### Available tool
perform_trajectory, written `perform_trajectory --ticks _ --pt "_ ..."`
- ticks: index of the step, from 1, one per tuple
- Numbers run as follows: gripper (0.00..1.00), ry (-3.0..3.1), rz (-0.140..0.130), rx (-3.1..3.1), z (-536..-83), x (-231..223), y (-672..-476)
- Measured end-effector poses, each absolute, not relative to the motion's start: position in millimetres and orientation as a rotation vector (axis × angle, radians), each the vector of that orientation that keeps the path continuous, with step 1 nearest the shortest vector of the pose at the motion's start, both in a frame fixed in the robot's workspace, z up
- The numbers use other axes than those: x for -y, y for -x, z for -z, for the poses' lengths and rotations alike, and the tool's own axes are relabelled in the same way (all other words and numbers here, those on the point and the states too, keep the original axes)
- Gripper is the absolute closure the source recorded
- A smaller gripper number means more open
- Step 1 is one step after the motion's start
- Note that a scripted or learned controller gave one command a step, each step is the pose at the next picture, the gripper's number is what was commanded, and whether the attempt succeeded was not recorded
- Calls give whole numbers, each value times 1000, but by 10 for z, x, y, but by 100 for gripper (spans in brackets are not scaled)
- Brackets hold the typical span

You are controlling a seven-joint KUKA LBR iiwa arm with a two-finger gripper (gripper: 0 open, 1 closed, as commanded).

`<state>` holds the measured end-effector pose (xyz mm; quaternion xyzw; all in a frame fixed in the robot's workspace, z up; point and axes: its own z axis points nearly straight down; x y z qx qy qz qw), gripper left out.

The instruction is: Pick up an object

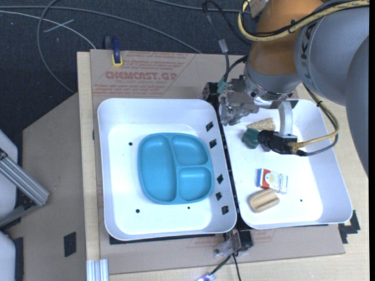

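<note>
Several small things lie in the right bin [328, 174]: a teal piece [251, 137] and tan block [262, 124] just beside my gripper [233, 111], a red-and-white packet [272, 180] and a tan cylinder [263, 201] nearer the front. I cannot tell how the gripper stands. Left bin [117, 157] holds a blue divided plate [174, 167].

1. You look down from one fixed camera above the bench [146, 69], tilted at a slant rather than straight down.
2. You see both white bins whole: the left bin [117, 157] and the right bin [328, 180] side by side, mid-frame.
3. You stand far enough back to catch dark floor [47, 51] beyond the bench.
4. The arm [328, 45] enters from your right, looming near the lens.
</note>
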<state>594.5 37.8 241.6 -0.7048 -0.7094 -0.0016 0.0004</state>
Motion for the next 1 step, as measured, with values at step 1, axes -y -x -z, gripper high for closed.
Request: perform_trajectory --ticks 1 --pt "100 2214 5 2228 -2459 -904 -6069"
